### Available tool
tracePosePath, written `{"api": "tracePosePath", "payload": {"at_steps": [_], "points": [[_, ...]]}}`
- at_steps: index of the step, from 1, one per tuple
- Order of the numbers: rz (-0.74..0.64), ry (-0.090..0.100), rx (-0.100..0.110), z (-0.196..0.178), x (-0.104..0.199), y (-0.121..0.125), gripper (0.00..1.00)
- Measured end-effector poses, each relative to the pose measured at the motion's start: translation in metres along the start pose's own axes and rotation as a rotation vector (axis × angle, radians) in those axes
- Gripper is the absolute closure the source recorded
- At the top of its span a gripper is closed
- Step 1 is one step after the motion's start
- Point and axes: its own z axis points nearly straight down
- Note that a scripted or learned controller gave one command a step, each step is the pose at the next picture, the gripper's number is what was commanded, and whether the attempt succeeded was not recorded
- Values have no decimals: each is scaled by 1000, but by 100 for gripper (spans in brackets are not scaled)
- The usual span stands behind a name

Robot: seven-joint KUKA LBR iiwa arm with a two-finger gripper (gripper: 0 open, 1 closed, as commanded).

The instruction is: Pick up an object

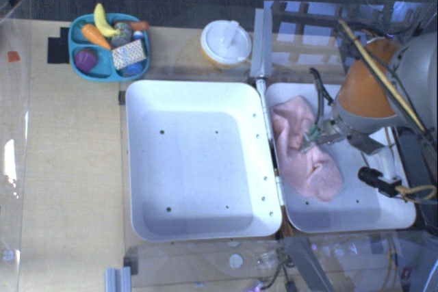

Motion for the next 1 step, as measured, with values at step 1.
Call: {"api": "tracePosePath", "payload": {"at_steps": [1], "points": [[159, 9, 20, -81, 24, 66, 100]]}}
